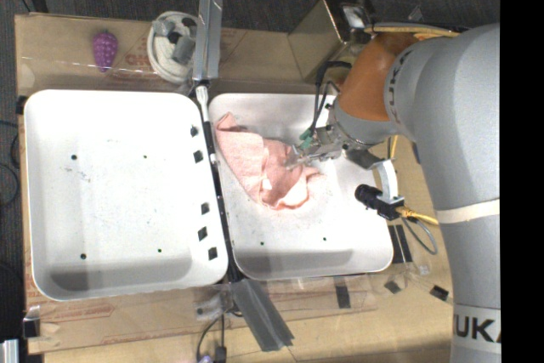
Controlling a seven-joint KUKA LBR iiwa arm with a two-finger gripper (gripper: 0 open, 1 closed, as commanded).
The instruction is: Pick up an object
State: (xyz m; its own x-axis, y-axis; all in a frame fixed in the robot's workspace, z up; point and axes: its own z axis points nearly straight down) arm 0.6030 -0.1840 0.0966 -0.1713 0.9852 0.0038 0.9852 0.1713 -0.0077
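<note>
Cloth [259,167]: pink, crumpled, lying in the right bin [361,255], toward that bin's left and upper half, close to the divider between the bins.
Gripper [308,150]: low over the cloth's right edge, at or on the fabric; the arm [442,98] reaches in from the right.
Claw state: cannot tell; the tips are small and merge with the folds, so neither the opening nor a pinch on the cloth can be read.
Progress: the approach looks done, with the tool down at the cloth. A grasp is not confirmed, and the cloth lies on the bin floor, not lifted. Left to do, by my reading: secure the hold and raise it clear.
Long axis: runs diagonally, from the upper left near the divider down to the lower right.
Pointing: the wide end is at the upper left; the bunched, narrower end points lower right, below the gripper.
Left bin [51,115]: beside the right one, holding no part of the cloth.
</note>
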